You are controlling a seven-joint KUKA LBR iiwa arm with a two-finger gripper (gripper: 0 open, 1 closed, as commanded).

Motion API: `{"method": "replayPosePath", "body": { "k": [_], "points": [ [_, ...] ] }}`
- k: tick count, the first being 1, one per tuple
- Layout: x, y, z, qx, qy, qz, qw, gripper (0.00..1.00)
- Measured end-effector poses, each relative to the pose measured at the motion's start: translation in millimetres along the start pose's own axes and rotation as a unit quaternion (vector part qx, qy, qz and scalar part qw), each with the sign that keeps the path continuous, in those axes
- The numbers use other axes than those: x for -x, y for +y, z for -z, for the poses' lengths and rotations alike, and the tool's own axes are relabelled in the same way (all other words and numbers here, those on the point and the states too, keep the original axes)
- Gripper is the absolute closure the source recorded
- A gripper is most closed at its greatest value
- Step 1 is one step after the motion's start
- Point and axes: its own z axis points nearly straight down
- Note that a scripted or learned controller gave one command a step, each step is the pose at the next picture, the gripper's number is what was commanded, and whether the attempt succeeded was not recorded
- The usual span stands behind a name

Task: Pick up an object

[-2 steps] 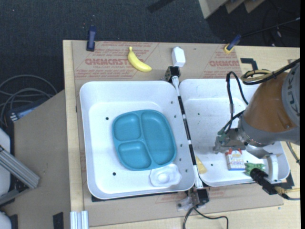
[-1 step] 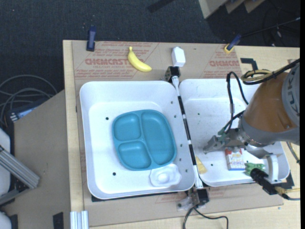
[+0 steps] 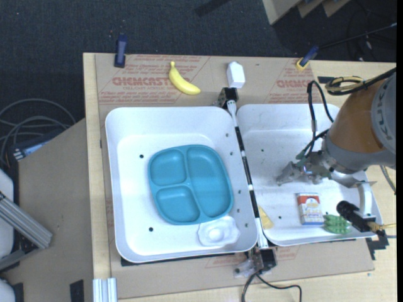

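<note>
Now the gripper (image 3: 291, 173) hangs low over the right bin (image 3: 277, 121), fingers apart, holding nothing. Near the bin's front edge lie a small red-white box (image 3: 309, 209) and a green toy (image 3: 336, 224).

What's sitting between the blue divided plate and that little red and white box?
In the camera view, the two bins' adjoining rims lie between the blue plate and the box, plus bare white floor of the right bin.
</note>
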Motion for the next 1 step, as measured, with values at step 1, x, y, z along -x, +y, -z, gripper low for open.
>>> {"method": "replayPosePath", "body": {
  "k": [1],
  "points": [
    [11.8, -51.7, -11.0, -0.001, 0.001, -0.001, 1.0000, 0.00]
  ]
}}
